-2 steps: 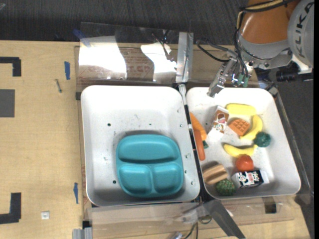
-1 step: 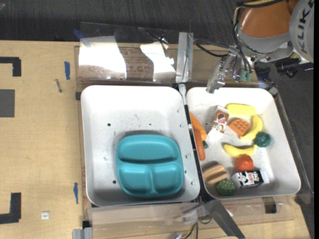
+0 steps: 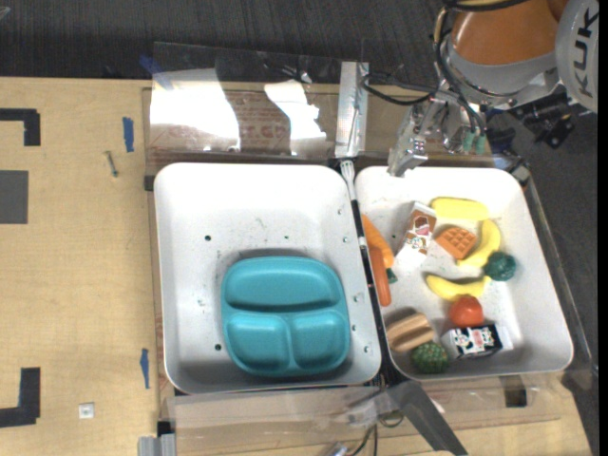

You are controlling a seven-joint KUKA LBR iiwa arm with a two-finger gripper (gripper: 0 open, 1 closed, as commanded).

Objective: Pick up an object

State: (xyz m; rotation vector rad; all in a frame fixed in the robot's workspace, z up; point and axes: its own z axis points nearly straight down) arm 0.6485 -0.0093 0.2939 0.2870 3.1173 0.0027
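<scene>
The right bin (image 3: 541, 245) holds a heap of toy food: a yellow banana (image 3: 472, 215), a waffle (image 3: 456, 242), a small carton (image 3: 419, 229), an orange carrot (image 3: 378, 255) along the left wall, a second yellow piece (image 3: 446, 286), a green-blue piece (image 3: 501, 267), a red tomato (image 3: 465, 309), a sandwich (image 3: 409, 331), a green broccoli (image 3: 429, 356) and a black-and-white box (image 3: 473, 341). My gripper (image 3: 418, 148) hangs above the bin's back left corner, apart from all of them, with nothing between its fingers that I can see.
The left bin (image 3: 190, 217) carries a teal divided tray (image 3: 283, 313). A metal divider strip (image 3: 350, 112) and clear plastic sheet lie behind the bins. Brown bench surface spreads to the left.
</scene>
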